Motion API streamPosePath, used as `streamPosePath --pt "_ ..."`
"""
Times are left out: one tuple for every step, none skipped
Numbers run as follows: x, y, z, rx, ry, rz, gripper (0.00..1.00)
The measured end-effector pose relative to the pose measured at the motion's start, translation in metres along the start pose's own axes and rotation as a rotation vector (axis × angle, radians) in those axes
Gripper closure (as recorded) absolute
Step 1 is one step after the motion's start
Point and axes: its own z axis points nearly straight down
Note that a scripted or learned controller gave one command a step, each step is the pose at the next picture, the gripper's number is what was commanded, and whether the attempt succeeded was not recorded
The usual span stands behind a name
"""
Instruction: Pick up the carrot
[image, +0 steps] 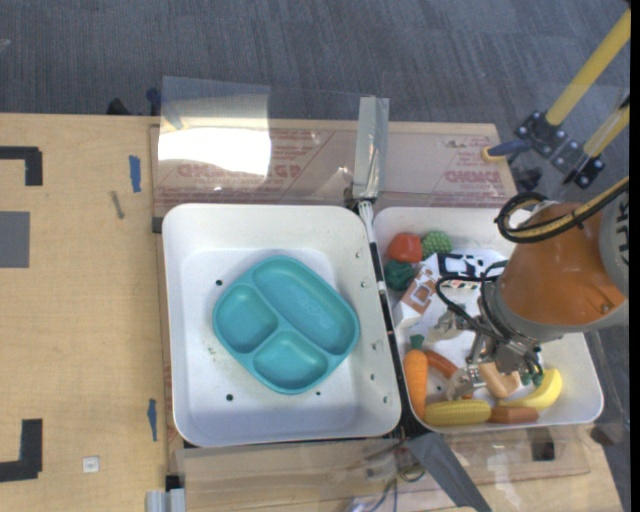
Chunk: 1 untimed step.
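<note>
The carrot (415, 372) lies at the near left of the right bin (590, 400), just beside the corn cob (457, 410). The gripper (497, 362) is down among the toys right of the carrot; its opening state cannot be determined. The left bin (190, 300) holds a teal divided plate (285, 322).

Position: one fixed camera above the pale wooden table (70, 330).
Facing: down at a slant.
Coverage: both shallow white plastic bins (190, 330), moderately near.
</note>
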Motion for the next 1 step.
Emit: streamPosePath --pt "0.0013 0.0014 -0.0091 -0.001 0.007 -0.003 1.00"
